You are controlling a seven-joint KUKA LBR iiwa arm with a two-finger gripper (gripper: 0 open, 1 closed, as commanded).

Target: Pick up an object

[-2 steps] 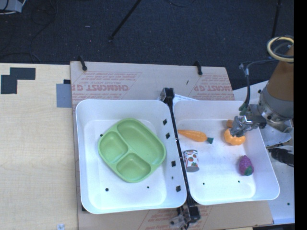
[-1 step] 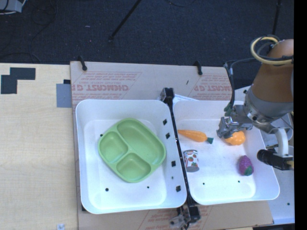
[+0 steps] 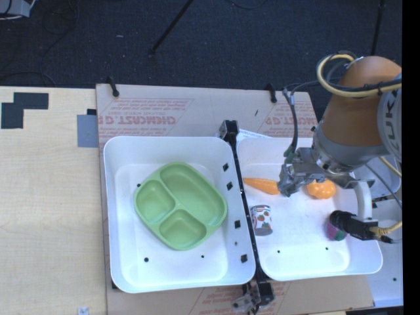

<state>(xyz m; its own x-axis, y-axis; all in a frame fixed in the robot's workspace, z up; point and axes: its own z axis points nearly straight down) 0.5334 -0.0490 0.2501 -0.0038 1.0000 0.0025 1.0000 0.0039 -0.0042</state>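
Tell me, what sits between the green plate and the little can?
In the camera view, the black divider where the two bins meet lies between the green plate and the can, plus bare white bin floor.

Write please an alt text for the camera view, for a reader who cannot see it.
The tool of a grey and orange robot arm hangs low in the right white bin, beside an orange carrot, with a small printed can nearby. The left white bin holds a green divided plate.

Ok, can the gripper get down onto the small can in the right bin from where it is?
Probably yes. The gripper is over the right bin, above the carrot; the can lies just nearer the camera with bare floor around it, though it sits close to the divider.
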